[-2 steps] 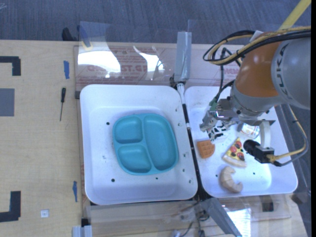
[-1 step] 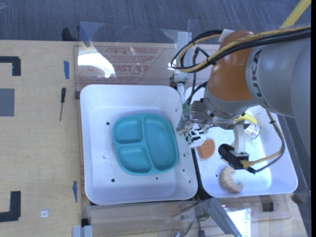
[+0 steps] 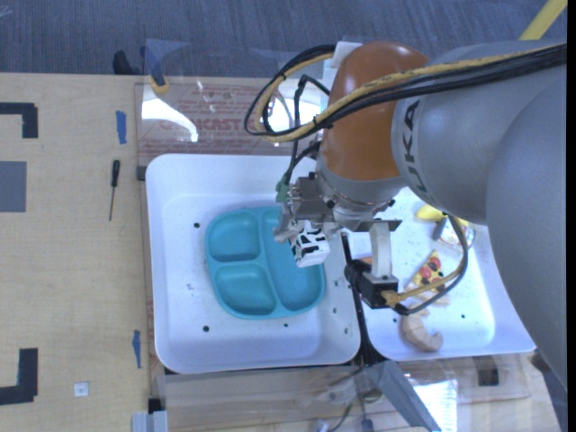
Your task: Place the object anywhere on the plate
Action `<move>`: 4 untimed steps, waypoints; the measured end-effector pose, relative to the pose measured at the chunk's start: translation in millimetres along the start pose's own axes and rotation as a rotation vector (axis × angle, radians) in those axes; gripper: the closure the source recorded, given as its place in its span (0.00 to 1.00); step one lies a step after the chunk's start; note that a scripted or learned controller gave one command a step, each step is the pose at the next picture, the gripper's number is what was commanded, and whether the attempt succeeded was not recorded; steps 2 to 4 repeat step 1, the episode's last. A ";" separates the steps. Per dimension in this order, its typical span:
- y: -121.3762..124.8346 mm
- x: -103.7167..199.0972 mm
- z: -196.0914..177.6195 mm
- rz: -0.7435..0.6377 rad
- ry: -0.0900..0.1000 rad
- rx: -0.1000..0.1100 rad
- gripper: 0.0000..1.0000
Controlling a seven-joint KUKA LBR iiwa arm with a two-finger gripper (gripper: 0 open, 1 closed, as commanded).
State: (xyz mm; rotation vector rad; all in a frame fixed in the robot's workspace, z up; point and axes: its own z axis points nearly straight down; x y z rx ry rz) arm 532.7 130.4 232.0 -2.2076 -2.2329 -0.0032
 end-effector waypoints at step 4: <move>0.4 -3.8 0.7 0.005 -0.003 0.001 0.00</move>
